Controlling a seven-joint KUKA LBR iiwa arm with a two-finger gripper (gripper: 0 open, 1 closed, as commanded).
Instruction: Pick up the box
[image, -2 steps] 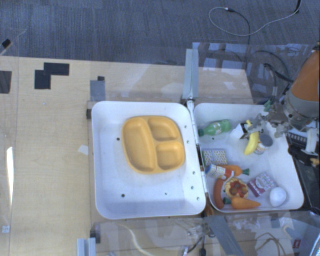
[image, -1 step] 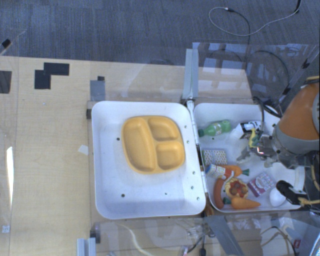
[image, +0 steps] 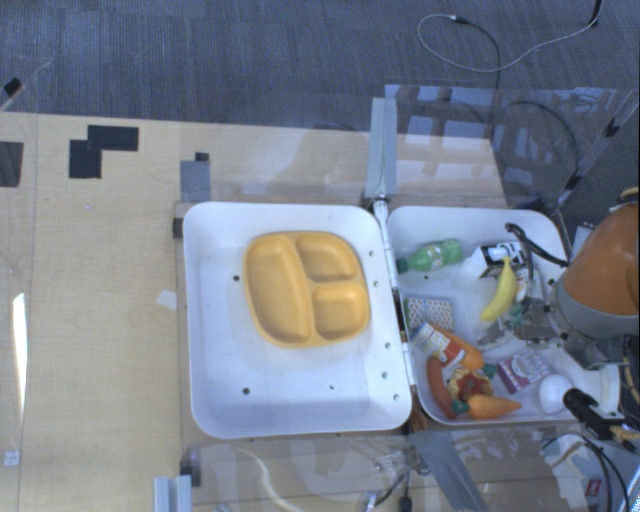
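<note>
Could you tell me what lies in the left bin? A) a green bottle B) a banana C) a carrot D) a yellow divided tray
D: the yellow tray lies in the left bin, while the bottle, banana and carrot are all in the right bin.

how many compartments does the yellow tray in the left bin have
3. On the yellow tray, one long compartment runs down its left side, and two smaller ones sit on its right: one at the top, one below it.
</note>
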